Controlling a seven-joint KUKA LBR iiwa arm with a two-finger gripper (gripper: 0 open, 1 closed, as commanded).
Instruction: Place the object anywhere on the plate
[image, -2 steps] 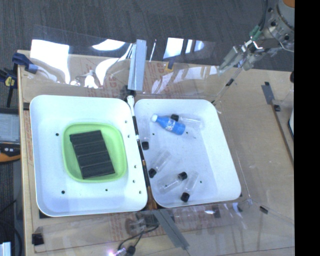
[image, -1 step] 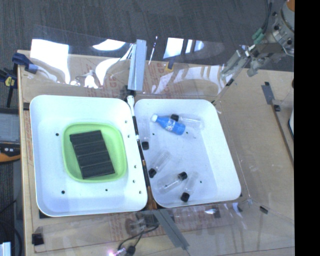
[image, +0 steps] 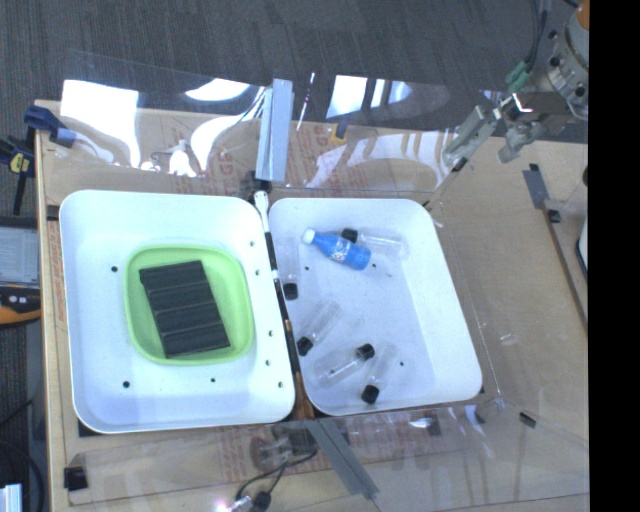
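Observation:
A lime-green plate (image: 238, 290) sits in the left white bin (image: 80, 220). On the plate lies a flat black ridged block (image: 183, 308), slightly askew. My gripper (image: 480, 150) hangs above the bench beyond the far right corner of the right bin (image: 450, 300), well away from the plate. Its fingers are spread and nothing is between them.
In the right bin lie a small blue bottle (image: 338, 249), a clear tube (image: 385, 243) beside it, and several clear vials with black caps (image: 345, 365) toward the near side. A grey bar (image: 273, 130) stands behind the gap between the bins.

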